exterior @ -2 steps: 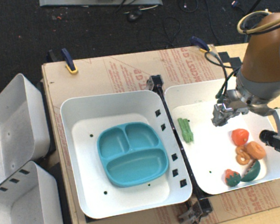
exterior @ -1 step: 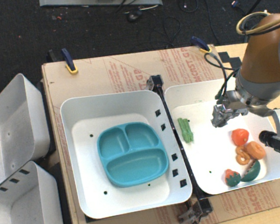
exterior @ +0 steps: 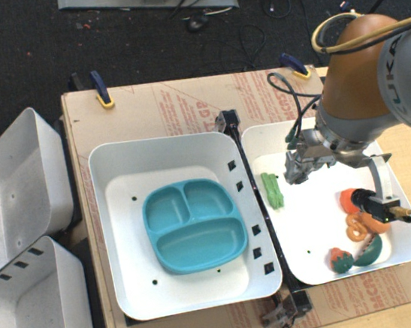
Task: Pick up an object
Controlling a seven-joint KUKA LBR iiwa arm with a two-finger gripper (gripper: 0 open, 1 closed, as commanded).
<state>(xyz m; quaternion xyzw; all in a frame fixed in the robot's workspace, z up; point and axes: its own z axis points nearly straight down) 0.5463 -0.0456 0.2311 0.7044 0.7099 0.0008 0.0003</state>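
My gripper (exterior: 296,172) hangs over the upper middle of the right bin (exterior: 303,129), just right of a small green oblong object (exterior: 272,190) that lies near the bin's left wall. The gripper sits above the bin floor and nothing shows in its grasp. At the bin's right side lies a cluster of red and orange pieces (exterior: 357,214), partly covered by a black part. Near the front right corner rests a green and red piece (exterior: 355,254).
The left bin (exterior: 113,210) holds a teal divided plate (exterior: 194,224). A black divider (exterior: 255,205) runs between the two bins. Cables trail from the arm over the right bin's back edge. Spare white bins (exterior: 12,194) stand off the bench at the left.
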